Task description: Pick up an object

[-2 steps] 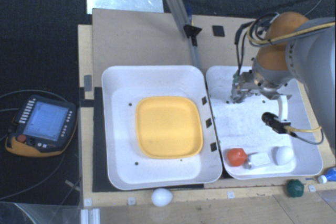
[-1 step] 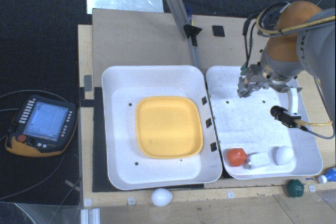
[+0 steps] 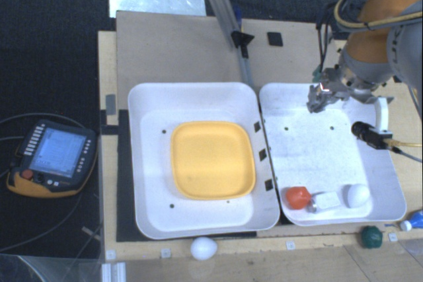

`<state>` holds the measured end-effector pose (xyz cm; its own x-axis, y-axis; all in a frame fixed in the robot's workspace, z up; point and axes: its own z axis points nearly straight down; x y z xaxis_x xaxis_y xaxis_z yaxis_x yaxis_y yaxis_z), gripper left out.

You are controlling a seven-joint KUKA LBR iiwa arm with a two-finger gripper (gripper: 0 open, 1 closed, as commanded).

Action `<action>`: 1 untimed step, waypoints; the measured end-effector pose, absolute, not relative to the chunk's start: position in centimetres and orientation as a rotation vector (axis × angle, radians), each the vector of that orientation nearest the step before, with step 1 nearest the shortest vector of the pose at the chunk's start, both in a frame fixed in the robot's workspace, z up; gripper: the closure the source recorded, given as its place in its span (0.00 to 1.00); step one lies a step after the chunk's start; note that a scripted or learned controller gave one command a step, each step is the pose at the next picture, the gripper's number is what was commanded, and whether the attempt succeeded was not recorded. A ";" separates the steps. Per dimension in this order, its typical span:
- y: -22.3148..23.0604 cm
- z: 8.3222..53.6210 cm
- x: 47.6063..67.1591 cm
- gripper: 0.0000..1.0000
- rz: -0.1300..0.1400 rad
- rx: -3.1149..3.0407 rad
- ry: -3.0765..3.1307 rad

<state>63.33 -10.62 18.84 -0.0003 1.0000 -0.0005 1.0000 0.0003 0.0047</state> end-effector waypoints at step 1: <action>-10.3 25.1 63.7 1.00 0.006 2.217 2.219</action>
<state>63.67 -10.35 25.13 -0.0009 1.0000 -0.0005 1.0000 0.0009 0.0063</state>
